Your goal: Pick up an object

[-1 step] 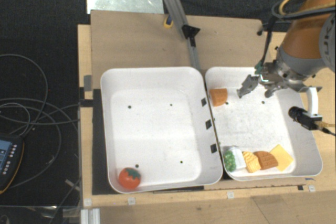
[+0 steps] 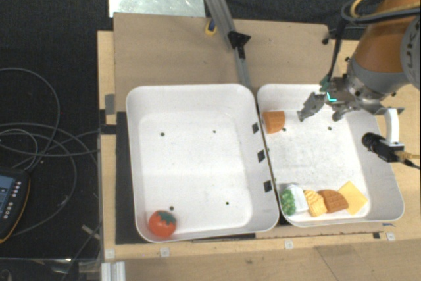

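Observation:
My gripper (image 2: 322, 112) hangs over the upper part of the right bin (image 2: 388, 171), its two fingers spread open with nothing between them. An orange wedge-shaped piece (image 2: 273, 120) lies to its left, near the bin's top-left corner and apart from the fingers. Along the right bin's front edge sit a green and white item (image 2: 289, 199), a yellow ridged piece (image 2: 316, 203), a brown piece (image 2: 333, 200) and a yellow slab (image 2: 354, 197). A red tomato-like ball (image 2: 162, 224) rests in the front-left corner of the left bin (image 2: 191, 95).
A grey slanted pole (image 2: 220, 6) with a black clamp crosses the bench behind the bins. A black and white fitting (image 2: 383, 141) sticks out beside the arm at the right bin's right rim. Cables lie on the floor at left.

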Action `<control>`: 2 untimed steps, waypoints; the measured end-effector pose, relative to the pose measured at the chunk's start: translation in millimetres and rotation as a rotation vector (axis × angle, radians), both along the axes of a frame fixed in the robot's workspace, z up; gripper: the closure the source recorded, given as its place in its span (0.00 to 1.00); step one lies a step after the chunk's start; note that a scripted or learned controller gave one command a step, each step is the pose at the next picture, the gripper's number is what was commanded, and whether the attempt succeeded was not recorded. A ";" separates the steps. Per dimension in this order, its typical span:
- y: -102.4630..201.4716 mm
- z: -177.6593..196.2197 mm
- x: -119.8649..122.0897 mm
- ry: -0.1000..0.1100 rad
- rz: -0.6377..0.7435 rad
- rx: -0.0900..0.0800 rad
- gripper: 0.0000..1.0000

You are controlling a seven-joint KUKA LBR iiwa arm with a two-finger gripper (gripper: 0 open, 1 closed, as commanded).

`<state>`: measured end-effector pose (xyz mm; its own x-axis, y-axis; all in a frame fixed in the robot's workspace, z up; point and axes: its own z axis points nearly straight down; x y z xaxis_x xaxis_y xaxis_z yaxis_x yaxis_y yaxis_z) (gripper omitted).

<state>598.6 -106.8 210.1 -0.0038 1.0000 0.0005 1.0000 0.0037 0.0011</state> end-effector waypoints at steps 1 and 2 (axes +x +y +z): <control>-0.2 -49.8 -10.2 0.004 -0.004 0.000 0.00; 1.0 -112.5 -9.3 0.005 -0.004 0.000 0.00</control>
